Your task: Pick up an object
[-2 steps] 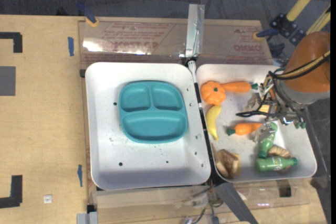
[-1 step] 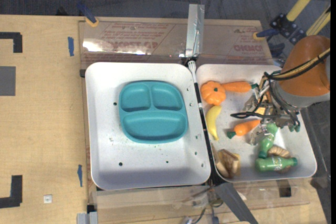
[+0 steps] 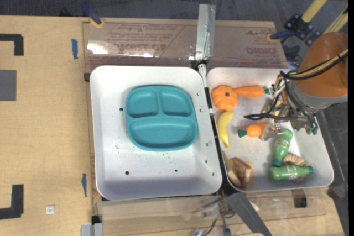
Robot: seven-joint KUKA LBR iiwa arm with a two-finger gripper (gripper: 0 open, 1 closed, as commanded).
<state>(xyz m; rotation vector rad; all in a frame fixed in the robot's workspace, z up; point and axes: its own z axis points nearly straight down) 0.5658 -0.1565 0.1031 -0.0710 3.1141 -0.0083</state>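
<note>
Green bottles (image 3: 289, 166) lie by the right bin's (image 3: 323, 158) near edge; beside them the pincer (image 3: 278, 125) hangs low over a small carrot (image 3: 252, 131), seemingly lining up a grasp.

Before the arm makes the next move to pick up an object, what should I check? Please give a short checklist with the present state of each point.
1. Gripper is above the right bin: ok.
2. An object is between its fingers: cannot tell.
3. Targets lie near the gripper, such as the small carrot and the green bottle: ok.
4. Free space around targets: not ok; the second green bottle touches the first, and the banana lies beside the pumpkin.
5. Left bin holds the teal divided plate: ok.
</note>
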